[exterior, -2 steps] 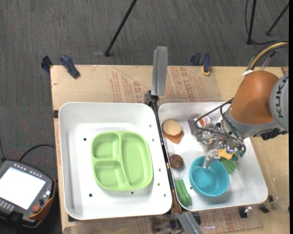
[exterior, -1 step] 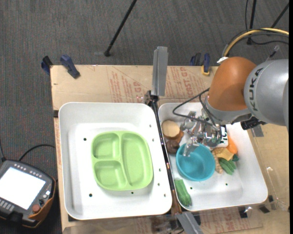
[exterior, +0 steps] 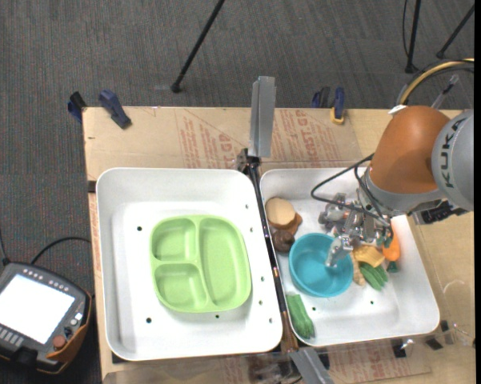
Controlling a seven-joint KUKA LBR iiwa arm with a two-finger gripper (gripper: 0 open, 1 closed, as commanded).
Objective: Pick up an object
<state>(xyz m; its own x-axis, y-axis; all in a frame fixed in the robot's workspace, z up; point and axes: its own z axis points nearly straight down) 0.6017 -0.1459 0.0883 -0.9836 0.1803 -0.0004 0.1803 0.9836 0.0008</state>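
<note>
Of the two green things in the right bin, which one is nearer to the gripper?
The green piece right of the blue bowl, just below the gripper; the other lies at the front edge.

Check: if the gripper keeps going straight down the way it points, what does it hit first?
Most likely the blue bowl: the gripper points down over its right inner side. Depth is unclear from this slanted view, so it might instead clip the rim or the yellow piece beside it.

On the cardboard-covered bench (exterior: 184, 138) two shallow white plastic bins sit side by side. The left bin (exterior: 116, 214) holds a green three-compartment plastic plate (exterior: 200, 262) at its middle. In the right bin (exterior: 408, 310), a round blue bowl (exterior: 316, 272) lies centrally, a tan-and-brown toy (exterior: 282, 218) behind-left of it, a green oblong toy (exterior: 300, 316) in front, and green and orange toy pieces (exterior: 380, 266) just right of it
</note>
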